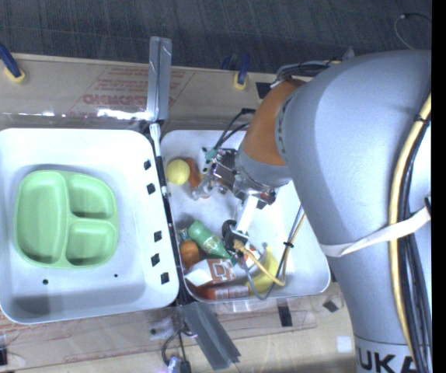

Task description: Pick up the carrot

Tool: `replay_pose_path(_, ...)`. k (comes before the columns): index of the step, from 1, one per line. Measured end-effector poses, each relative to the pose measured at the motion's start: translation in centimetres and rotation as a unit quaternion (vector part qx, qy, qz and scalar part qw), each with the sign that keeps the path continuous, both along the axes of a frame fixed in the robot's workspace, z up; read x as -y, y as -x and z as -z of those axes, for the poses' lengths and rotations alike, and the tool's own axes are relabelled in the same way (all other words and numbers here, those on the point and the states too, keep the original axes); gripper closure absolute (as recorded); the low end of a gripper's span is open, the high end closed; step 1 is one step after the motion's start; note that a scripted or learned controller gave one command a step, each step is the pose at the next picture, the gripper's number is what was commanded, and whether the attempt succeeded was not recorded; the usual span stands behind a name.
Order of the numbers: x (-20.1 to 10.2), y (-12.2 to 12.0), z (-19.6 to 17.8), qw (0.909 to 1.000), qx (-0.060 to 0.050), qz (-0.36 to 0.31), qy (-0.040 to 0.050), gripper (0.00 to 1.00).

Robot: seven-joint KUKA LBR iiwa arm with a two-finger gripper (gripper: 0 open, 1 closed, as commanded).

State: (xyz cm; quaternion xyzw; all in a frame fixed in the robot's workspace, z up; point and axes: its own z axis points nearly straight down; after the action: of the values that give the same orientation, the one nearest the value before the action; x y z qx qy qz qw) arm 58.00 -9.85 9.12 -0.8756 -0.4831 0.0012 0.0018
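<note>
So the carrot, a stubby bright-orange plastic piece [189,253], is in the right-hand white bin [304,274], tucked against that bin's left wall toward the near end. Only a short chunk shows. The long axis seems to run roughly far-to-near, with the fatter end away from the camera, but honestly I can't call it for sure. A green elongated plastic thing [207,238] lies slanted just beside its upper right, touching or nearly so. A white and orange carton [220,273] sits right below it, and a yellow banana [266,273] curves along the near right corner.

Further back in the same bin there's a round yellow lemon-looking fruit [178,171] with a darker orange-brown lump [195,176] right next to it. The gripper [210,176] sits just beside those two, well apart from the carrot. It's too cluttered there to tell how open it is or whether it has anything.

The left white bin [21,142] just has a pale green divided plate [66,217] lying flat.
</note>
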Motion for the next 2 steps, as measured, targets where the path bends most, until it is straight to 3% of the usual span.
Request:
replay_pose_path(1, 2.8, -6.1, 0.0, 0.9993, -0.001, -0.038, -0.0002, 0.00)
replay_pose_path(2, 8.6, -3.0, 0.0, 0.9988, 0.000, -0.050, -0.0006, 0.00)
